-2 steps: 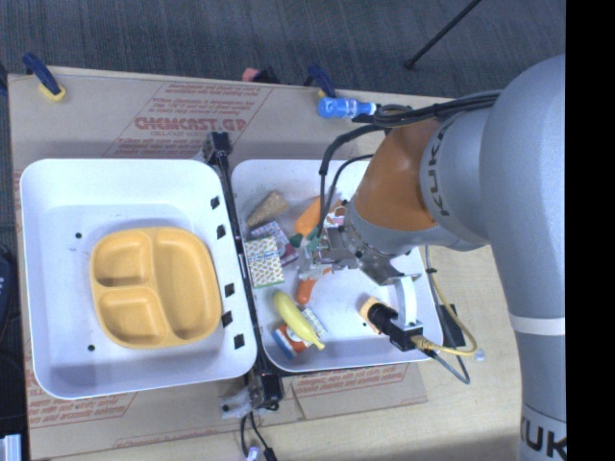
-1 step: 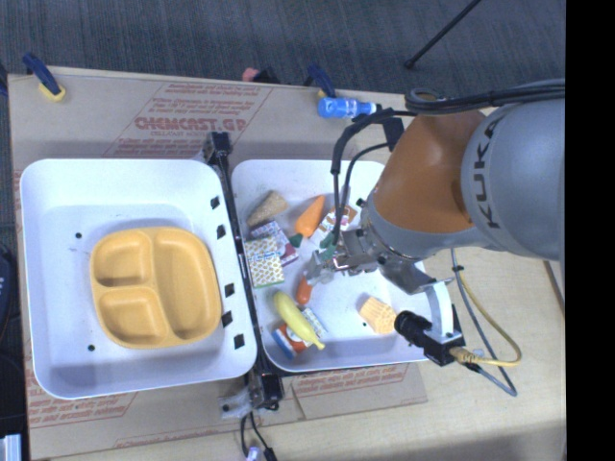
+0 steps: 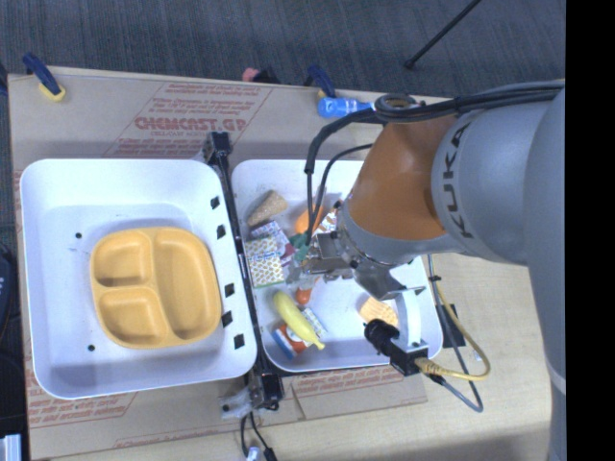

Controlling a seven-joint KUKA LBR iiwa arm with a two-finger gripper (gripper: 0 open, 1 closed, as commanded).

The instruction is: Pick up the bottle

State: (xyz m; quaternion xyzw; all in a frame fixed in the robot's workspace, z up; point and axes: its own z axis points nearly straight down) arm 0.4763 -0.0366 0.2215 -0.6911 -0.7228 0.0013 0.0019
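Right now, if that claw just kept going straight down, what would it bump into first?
Probably the banana or the small items around it in the right bin. The claw hangs just above them, though depth is hard to judge from this slanted view.

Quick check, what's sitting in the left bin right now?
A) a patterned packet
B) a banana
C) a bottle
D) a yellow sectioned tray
D: the yellow sectioned tray lies alone in the left bin, while the banana and the patterned packet lie in the right bin under the arm.
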